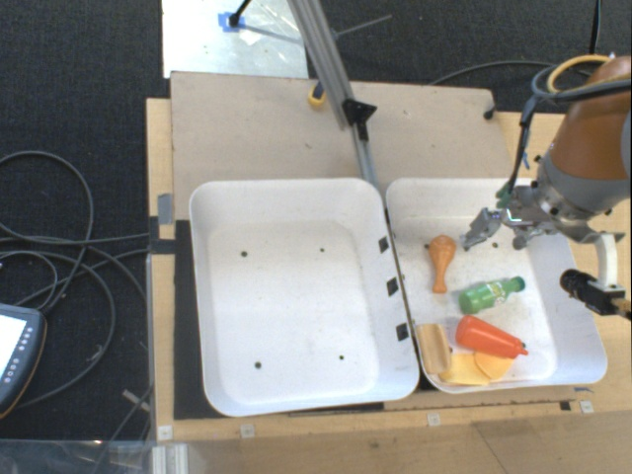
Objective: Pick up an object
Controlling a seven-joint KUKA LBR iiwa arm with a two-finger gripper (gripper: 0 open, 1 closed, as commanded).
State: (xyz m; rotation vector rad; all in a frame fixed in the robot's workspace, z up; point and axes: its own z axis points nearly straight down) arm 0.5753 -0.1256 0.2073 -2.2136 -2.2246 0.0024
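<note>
Objects for picking: all gathered in the right bin, the landmark for everything below; they fill its near half and middle; nothing is lifted
Drumstick: an orange-tan toy drumstick lies near the bin's middle, just inside the left wall; fat end toward the far side, thin end toward the near side
Green bottle: a small green bottle lies on its side at the bin's centre, just right of the drumstick's thin end; cap end points right
Orange cone: an orange-red cone shape lies nearer than the bottle, close beside it; tip points right and toward the near rim
Yellow pieces: flat yellow pieces sit against the near rim, partly under the cone
Tan block: a tan block stands at the bin's near-left corner, touching the yellow pieces
Gripper: the gripper hangs over the bin's far-middle, just beyond and right of the drumstick's fat end; fingers point left; nothing is seen between them; whether they are spread or closed, I cannot tell
Arm: the grey arm with its orange band comes in over the bin's right and far side
Left bin: the left bin sits flush against the right bin's left wall
</note>
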